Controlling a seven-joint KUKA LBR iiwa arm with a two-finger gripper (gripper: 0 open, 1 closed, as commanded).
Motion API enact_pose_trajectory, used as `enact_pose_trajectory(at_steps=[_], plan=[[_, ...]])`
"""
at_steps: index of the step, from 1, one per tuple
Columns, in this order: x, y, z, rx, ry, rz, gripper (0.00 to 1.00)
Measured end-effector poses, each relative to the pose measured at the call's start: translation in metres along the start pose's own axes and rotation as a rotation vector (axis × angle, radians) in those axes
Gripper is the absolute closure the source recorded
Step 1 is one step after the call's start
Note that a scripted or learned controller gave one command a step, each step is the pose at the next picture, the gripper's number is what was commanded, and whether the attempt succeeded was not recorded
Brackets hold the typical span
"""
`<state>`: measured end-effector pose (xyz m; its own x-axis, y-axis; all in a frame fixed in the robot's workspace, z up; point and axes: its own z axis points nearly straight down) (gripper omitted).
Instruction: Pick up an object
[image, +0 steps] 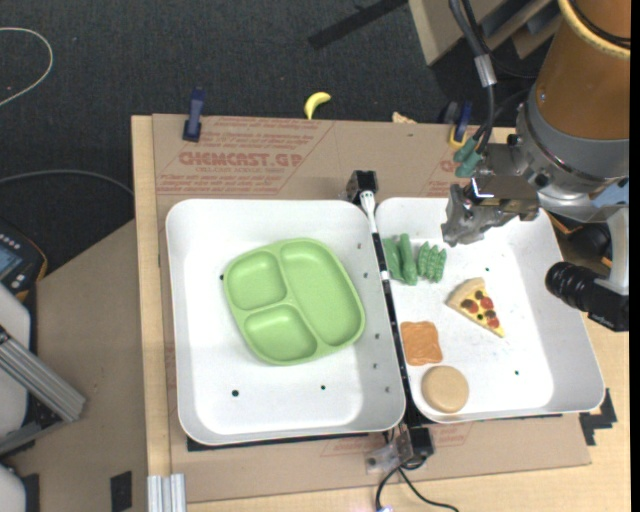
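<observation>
Brown cardboard sheet (250, 160) covering the tabletop carries red print reading "CHEMCAST". On it, the left white plastic bin (200, 390) holds a green three-compartment plate (292, 300). The grey arm with orange band (590, 90) slants in from the right, its hand (462, 232) over the right white bin's (540, 330) far edge; I cannot tell its finger state. Below lie green ridged pieces (417, 260), a pizza slice (477, 304), an orange square (421, 342) and a tan round disc (445, 389).

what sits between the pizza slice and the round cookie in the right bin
In the camera view, the orange square piece lies roughly between the pizza slice and the round cookie, offset toward the bin's left wall.
</observation>
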<state>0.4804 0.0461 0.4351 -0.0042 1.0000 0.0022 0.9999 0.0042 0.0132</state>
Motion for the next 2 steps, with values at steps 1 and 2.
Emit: enact_pose_trajectory(at_steps=[1, 2], plan=[[0.078, -0.002, 0.026, 0.018, -0.001, -0.005, 1.00], [0.108, 0.000, -0.025, 0.006, 0.001, 0.000, 1.00]])
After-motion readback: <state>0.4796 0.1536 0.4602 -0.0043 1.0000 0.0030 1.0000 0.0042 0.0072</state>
